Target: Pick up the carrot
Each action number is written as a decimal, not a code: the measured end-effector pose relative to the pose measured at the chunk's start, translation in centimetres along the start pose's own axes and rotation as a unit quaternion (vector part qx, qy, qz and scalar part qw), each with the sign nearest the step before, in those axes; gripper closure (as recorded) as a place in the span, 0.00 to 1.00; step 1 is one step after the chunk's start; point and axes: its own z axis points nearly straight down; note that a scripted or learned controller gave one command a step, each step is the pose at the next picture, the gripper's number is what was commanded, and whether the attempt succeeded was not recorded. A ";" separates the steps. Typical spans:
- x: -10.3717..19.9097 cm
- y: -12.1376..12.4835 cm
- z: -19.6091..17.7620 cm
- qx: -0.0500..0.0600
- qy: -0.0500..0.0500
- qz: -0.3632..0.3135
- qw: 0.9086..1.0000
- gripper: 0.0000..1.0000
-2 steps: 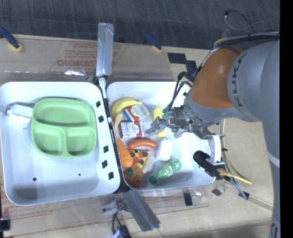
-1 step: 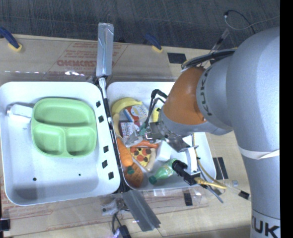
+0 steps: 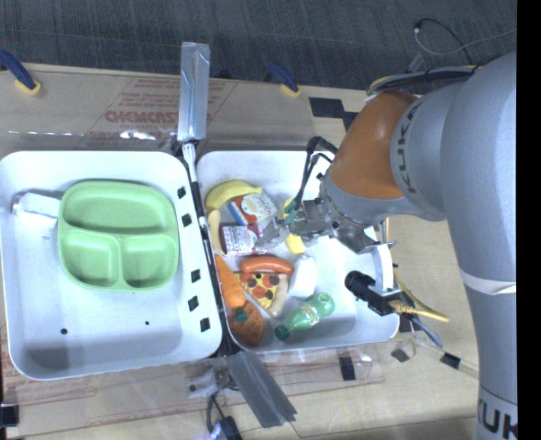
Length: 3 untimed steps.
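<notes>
Arm: we see the grey KUKA arm [image 3: 477, 200] reaching in from the right, smooth and rounded, with a glossy orange band [image 3: 376, 159] above the wrist.
Gripper: the gripper [image 3: 300, 220] hangs over the upper middle of the right bin, a cluster of dark metal parts and cables; whether it is open or closed we cannot tell, as the wrist covers it.
Right bin: we see a shallow white plastic bin [image 3: 380, 324] with rounded corners, crowded with toy food.
Carrot: the carrot [image 3: 231, 287] lies along the left wall of the right bin, a tapered orange cone with a smooth matte skin, its thick end toward the near edge, touching the pizza slice beside it.
Pizza slice: a flat wedge [image 3: 266, 287] with dark dots and a red, sausage-shaped crust edge.
Banana: a curved, smooth yellow banana [image 3: 229, 193] sits at the far left of the right bin.
Bottle: a small green bottle [image 3: 305, 314], shiny, lies on its side near the front.
White piece: a small rounded white piece [image 3: 303, 278] sits just beside the pizza slice.
Left bin: we see a matching white bin [image 3: 32, 337] holding a pale green divided plate [image 3: 119, 235] with three compartments and soft rounded edges.
Bench: a light wooden surface [image 3: 417, 401] with a cardboard sheet [image 3: 115, 108] behind the bins.
</notes>
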 end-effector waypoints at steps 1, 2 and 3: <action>6.6 -5.2 -4.3 0.001 0.000 0.071 0.997 0.00; 12.5 -6.2 -4.3 0.000 0.001 0.303 0.953 0.00; 15.0 -5.7 -4.3 0.001 0.000 0.330 0.944 0.00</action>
